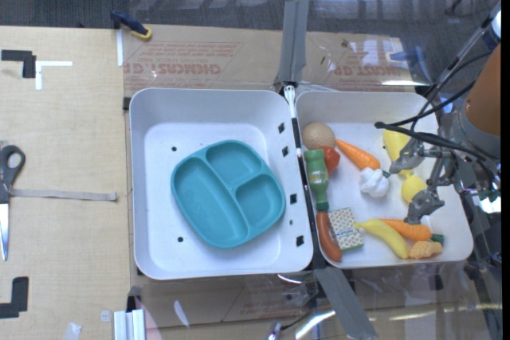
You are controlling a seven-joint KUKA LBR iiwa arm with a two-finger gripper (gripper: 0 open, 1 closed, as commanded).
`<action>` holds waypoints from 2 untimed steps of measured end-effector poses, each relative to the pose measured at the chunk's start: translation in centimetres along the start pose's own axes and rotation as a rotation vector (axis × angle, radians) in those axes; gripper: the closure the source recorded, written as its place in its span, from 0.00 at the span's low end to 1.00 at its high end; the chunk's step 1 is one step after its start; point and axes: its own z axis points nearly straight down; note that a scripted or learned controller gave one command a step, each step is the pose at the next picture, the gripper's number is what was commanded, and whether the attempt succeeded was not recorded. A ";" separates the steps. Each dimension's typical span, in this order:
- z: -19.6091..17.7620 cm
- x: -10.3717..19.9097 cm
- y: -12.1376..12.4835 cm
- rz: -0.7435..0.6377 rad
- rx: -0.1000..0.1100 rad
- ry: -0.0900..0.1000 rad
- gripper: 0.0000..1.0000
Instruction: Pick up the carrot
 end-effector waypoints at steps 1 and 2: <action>15.0 -8.9 1.5 -0.083 0.000 -0.002 0.00; 13.9 -9.1 1.6 -0.086 0.002 -0.008 1.00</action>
